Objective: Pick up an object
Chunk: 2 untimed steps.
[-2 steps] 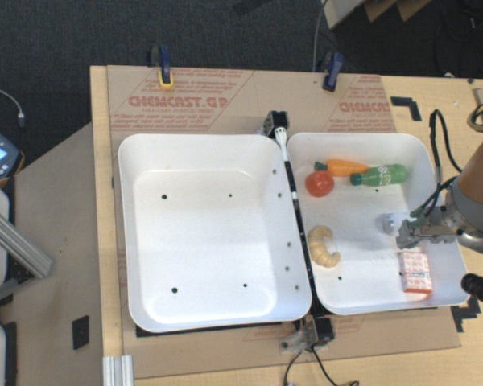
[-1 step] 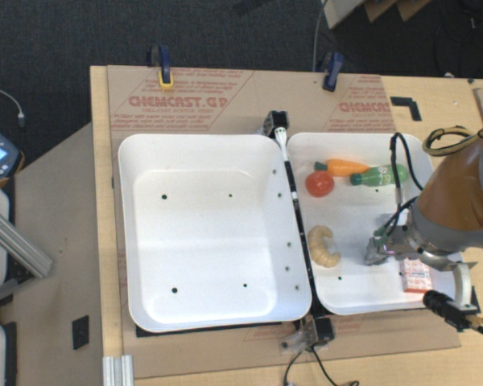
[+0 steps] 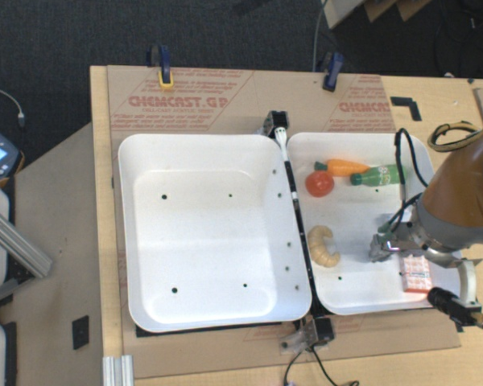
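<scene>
We locate the two-finger gripper (image 3: 384,246) low over the floor of the right shallow white plastic bin (image 3: 362,300), toward that bin's right side, below the grey wrist and orange band of the arm (image 3: 459,199). We cannot tell from this view how far the fingers stand apart, and we see nothing between them, so we treat the gripper as holding nothing.

Five candidates lie in the right bin. The small flat white-and-red carton (image 3: 416,273) lies just beside the gripper, toward the lower right, partly under the wrist; its long axis runs roughly up and down the view. The curved tan pastry-shaped piece (image 3: 324,246) lies to the gripper's left at about the same height in the view, clear of other things, its long axis running near-vertical. The round red tomato-like ball (image 3: 320,184), the orange carrot-shaped piece (image 3: 346,167) and the green plastic bottle (image 3: 378,176) cluster near the bin's far wall, well apart from the gripper.

We judge the carton nearest, yet crowded by the wrist. The pastry piece offers the clearer approach: a leftward travel, fingers closing across its narrow width.

The left shallow white plastic bin (image 3: 145,240) plays no part in this move.
</scene>
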### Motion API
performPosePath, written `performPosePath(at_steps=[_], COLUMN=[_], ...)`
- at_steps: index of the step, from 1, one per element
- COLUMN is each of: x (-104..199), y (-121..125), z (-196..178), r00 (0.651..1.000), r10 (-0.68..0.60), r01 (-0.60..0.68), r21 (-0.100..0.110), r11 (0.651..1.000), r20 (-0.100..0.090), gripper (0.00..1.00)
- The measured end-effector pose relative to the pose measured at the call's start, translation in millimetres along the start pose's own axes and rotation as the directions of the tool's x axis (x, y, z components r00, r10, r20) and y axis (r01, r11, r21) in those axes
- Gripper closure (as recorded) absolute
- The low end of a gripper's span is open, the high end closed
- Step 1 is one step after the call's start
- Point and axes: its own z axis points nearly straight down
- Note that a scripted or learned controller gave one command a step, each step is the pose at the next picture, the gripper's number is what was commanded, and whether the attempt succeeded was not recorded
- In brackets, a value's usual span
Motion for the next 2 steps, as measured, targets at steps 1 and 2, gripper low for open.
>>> performPosePath(at_steps=[1, 2], x=[-0.3, -0.7], y=[0.4, 0.8], z=[-9.8, -19.6], r00=[1.0, 1.0], r10=[0.001, 0.001], r01=[-0.001, -0.001], r21=[-0.002, -0.004], r11=[1.0, 1.0], r20=[0.002, 0.003], gripper=[1.0, 1.0])
